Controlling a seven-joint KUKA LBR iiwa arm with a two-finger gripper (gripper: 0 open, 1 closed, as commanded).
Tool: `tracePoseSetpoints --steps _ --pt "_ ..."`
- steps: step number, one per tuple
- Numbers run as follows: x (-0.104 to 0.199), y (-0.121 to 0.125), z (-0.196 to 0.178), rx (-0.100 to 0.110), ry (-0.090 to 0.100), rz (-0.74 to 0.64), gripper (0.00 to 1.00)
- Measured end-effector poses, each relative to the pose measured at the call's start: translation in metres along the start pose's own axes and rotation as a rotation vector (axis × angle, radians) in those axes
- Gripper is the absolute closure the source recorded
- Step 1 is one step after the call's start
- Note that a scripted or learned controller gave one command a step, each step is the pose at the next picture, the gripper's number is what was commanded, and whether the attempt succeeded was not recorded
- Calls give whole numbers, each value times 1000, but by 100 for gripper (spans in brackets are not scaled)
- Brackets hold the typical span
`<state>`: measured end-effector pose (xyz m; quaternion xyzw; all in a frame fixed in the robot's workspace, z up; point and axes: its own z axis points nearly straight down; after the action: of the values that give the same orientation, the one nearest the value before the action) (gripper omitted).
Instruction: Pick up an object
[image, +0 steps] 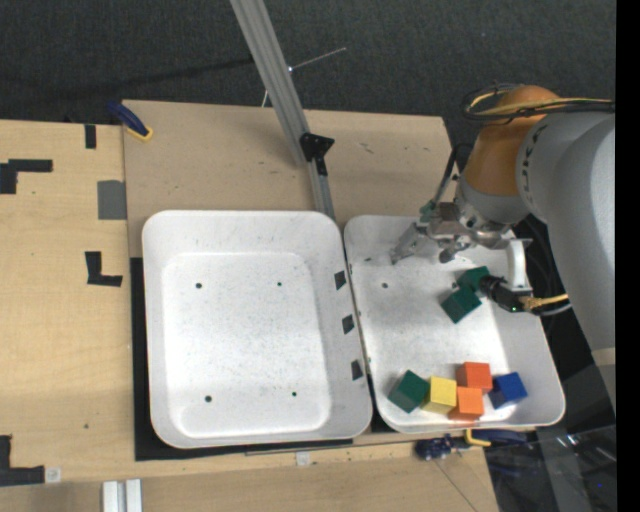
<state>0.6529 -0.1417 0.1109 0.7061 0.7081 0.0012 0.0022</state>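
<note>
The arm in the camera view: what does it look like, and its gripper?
The arm is a bulky, rounded grey body with an orange band above the wrist. Thin dark and yellowish cables loop over the top of that band. Below it sits a compact metallic wrist block carrying the gripper, silver-grey with a small teal-green detail. A white bracket hangs beside the wrist.

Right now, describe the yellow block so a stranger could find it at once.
Start at the right-hand white bin, then go to the cluster of small blocks along its near edge. The yellow block sits in that row between a dark green block and two orange blocks; it is the one yellow piece there.
</note>
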Motion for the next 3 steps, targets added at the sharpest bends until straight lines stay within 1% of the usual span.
tracePoseSetpoints --steps 1,3 --pt "1 -1 -6 6 1 0 100" --pt "3 -2 -91 1 1 1 100"
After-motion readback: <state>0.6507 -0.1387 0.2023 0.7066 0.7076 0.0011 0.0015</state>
